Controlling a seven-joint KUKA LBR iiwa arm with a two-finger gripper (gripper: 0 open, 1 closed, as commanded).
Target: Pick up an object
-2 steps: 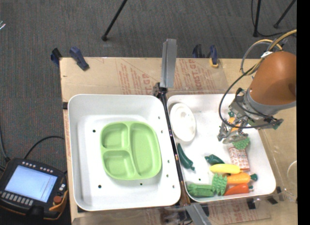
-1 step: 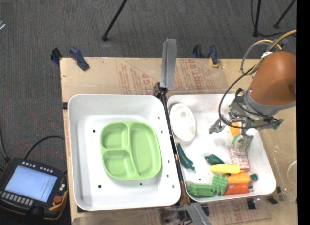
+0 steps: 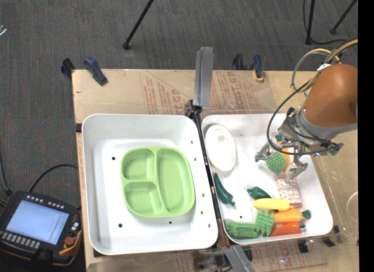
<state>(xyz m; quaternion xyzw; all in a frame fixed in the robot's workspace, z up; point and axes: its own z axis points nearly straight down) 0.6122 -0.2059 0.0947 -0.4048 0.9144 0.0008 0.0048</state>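
Observation:
My gripper [image 3: 279,161] hangs over the right bin [image 3: 248,126], near its right side. Between its two fingers sits a green knobbly toy [image 3: 273,162] with an orange part, and the fingers are shut on it. Below it in the bin lie a pink carton [image 3: 288,192], a yellow banana [image 3: 272,204], orange carrots [image 3: 287,215], a green ridged toy [image 3: 250,227], a dark green pepper [image 3: 223,189] and a small dark green piece [image 3: 257,193]. A white round dish [image 3: 221,146] rests at the bin's left.
The left bin [image 3: 96,148] holds a light green divided plate [image 3: 158,182]. A grey post [image 3: 203,83] stands behind the wall between the bins. A teach pendant [image 3: 38,224] lies on the floor at the lower left.

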